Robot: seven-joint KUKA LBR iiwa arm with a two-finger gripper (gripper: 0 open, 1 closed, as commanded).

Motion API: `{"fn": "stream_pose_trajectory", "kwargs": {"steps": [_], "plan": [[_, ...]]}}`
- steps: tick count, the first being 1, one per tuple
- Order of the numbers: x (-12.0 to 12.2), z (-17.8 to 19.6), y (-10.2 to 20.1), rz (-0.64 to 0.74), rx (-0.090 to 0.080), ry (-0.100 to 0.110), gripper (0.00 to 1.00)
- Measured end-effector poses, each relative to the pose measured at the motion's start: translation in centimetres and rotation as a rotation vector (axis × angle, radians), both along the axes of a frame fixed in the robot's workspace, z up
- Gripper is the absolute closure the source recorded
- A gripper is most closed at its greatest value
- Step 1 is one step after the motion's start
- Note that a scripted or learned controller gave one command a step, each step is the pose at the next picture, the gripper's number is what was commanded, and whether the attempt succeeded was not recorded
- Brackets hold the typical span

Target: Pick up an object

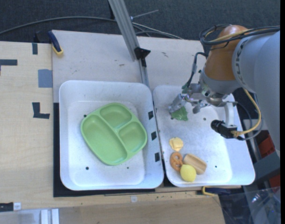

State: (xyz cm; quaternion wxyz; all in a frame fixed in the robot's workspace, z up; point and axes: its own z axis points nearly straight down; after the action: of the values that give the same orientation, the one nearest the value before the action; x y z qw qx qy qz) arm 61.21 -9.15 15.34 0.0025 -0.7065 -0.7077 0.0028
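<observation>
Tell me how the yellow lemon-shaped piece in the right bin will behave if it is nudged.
The lemon looks rounded and smooth, so it would probably roll. It lies against the tan block and pretzel, which may check it that way. It is likely light.

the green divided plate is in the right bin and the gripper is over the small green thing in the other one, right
Not quite. The camera view shows the green divided plate in the left bin, not the right. The end effector is over the small green thing in the right bin.
</observation>
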Motion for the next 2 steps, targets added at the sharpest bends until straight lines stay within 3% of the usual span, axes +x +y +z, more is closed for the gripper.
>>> {"fn": "stream_pose_trajectory", "kwargs": {"steps": [1,2], "plan": [[-0.2,-6.4,-0.2,0.000,-0.001,-0.002,0.00],[-0.1,-5.1,-0.1,0.002,0.001,-0.005,1.00]]}}
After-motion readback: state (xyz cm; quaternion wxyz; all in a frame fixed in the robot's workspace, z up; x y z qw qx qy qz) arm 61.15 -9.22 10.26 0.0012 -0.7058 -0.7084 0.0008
